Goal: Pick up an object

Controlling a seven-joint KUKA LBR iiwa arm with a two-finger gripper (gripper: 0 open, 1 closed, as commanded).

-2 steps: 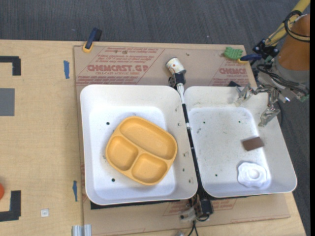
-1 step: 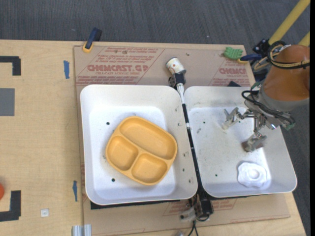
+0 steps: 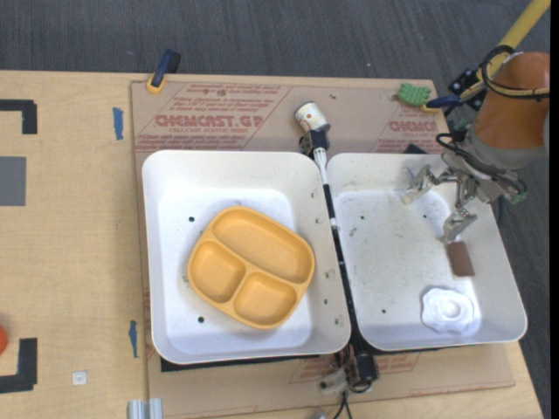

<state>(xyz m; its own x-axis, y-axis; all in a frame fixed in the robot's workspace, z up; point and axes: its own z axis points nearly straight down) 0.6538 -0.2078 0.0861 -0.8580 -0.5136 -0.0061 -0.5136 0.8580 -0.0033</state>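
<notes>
1. Gripper [image 3: 456, 225] hangs over the right bin [image 3: 384, 321]; fingers look spread, grasping nothing, though blurred.
2. Brown block [image 3: 460, 258] lies just below it; white object [image 3: 450, 310] near the corner.
3. Yellow divided plate [image 3: 251, 266] sits in the left bin [image 3: 175, 182].

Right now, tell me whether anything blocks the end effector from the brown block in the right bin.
Nothing visible does. The end effector hangs just above the brown block; the white lump lies nearer the bin's front, off that path.

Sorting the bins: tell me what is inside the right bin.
The right bin holds a small brown block and a white lump near the front. The gripper hangs over the back, hiding the floor beneath it.
</notes>
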